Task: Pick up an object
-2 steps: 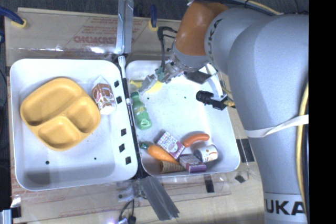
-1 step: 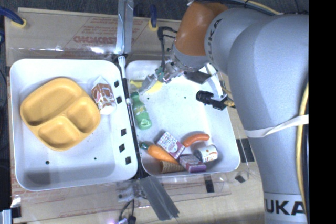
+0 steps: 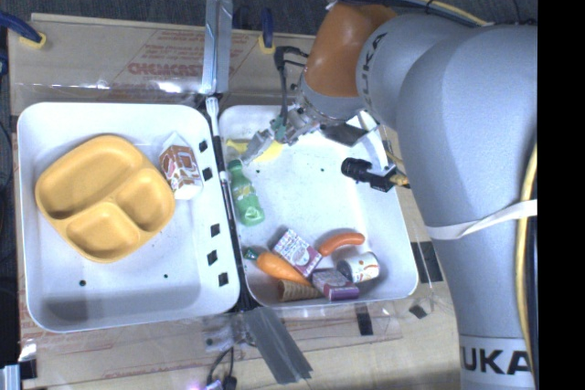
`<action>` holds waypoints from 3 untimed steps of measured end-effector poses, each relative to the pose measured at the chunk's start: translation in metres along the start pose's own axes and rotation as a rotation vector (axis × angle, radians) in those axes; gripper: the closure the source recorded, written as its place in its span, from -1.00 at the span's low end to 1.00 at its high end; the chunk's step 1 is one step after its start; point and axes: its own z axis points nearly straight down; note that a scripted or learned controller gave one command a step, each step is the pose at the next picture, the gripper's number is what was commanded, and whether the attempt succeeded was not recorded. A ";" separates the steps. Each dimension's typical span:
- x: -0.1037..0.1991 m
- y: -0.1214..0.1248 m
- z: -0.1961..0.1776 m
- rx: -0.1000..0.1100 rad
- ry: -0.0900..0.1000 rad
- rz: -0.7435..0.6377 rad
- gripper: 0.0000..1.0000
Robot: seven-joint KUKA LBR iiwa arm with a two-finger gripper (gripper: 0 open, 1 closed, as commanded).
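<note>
Grey arm (image 3: 457,151) looming over right bin (image 3: 395,224), end effector (image 3: 279,131) low at its far-left corner, grip state unclear, green bottle (image 3: 245,195) just beside, yellow tray (image 3: 102,196) in left bin (image 3: 55,288).

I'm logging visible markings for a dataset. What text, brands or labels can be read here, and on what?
"UKA": arm base, lower right, cut off.
"UK": arm by the orange band, partly hidden.
Red print on the cardboard: too blurred to read.
Labels on the pink carton and small packet: too small to read.

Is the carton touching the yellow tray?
Touching. The camera view shows the carton lying against the yellow tray's right rim, with no white bin floor between them.
</note>
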 end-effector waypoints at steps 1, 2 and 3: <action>0.000 0.000 0.000 0.000 0.000 0.000 -1.00; 0.000 0.000 0.000 0.000 0.000 0.000 -1.00; 0.000 0.000 0.000 0.000 0.000 0.000 -1.00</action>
